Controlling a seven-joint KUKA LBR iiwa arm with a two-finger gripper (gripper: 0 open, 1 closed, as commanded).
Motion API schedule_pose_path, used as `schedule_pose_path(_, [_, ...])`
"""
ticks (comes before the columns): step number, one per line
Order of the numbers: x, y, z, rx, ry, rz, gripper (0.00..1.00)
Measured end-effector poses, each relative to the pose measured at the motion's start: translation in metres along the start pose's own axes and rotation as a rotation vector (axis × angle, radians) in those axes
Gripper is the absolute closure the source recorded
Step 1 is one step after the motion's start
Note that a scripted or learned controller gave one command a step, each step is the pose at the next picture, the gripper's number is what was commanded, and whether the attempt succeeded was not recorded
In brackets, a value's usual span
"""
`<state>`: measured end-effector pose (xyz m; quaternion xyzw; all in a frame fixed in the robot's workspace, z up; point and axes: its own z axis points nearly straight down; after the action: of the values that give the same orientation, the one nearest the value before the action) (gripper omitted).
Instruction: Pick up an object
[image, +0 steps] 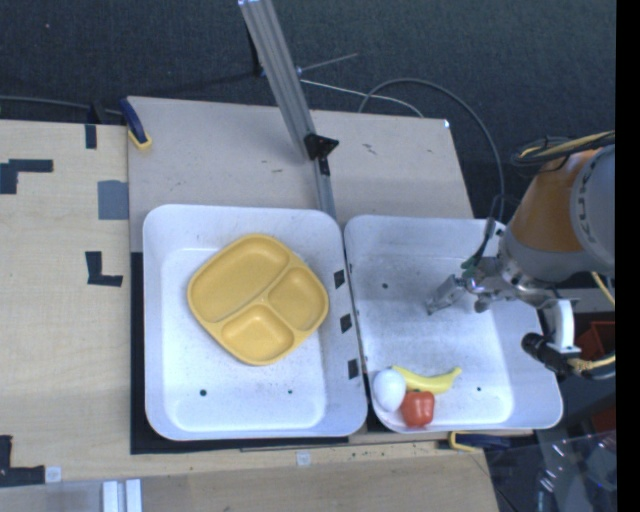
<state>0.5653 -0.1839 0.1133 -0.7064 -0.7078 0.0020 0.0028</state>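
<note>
Banana (432, 379), yellow, lies at the near edge of the right bin (400, 250), touching a white egg-shaped object (387, 388) and a red pepper-like item (419, 407). No legible writing seen. Gripper (447, 296) hangs over the right bin's middle, apart from the banana, holding nothing. A yellow divided plate (258, 298) occupies the left bin (160, 300).

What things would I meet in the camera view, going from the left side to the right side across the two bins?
Yellow plastic three-compartment plate → white egg-shaped object → red pepper-like toy → two-finger gripper of the grey arm. The yellow toy banana overlaps the egg and pepper, so it is left out.
</note>
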Motion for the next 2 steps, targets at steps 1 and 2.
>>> schedule_pose_path(1, [0.000, 0.000, 0.025, -0.006, -0.003, 0.000, 0.00])
schedule_pose_path(2, [0.001, 0.000, 0.014, -0.006, -0.002, -0.001, 1.00])
